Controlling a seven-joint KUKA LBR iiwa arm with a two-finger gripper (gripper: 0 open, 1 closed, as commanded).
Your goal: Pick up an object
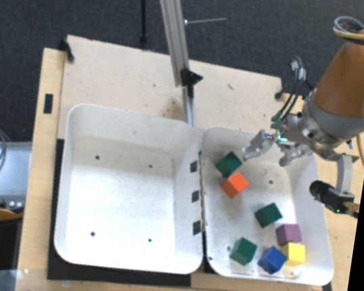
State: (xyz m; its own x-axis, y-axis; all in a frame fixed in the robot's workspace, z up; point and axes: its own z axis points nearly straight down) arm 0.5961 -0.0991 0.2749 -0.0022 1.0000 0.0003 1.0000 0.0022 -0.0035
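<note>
Likely trouble ahead: gripper [272,149] hovering spread and holding nothing over the right bin [325,229], back end. Nearest target, green cube [228,164], touching orange cube [235,184] corner to corner, near the dividing wall; could nudge both or clip the neighbour on descent. Small, matte, tilted. Other cubes clustered well apart toward the front.

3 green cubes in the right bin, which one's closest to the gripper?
The green cube at the bin's upper left, touching the orange cube. It sits just below the gripper; the other two green cubes lie farther down the bin.
</note>
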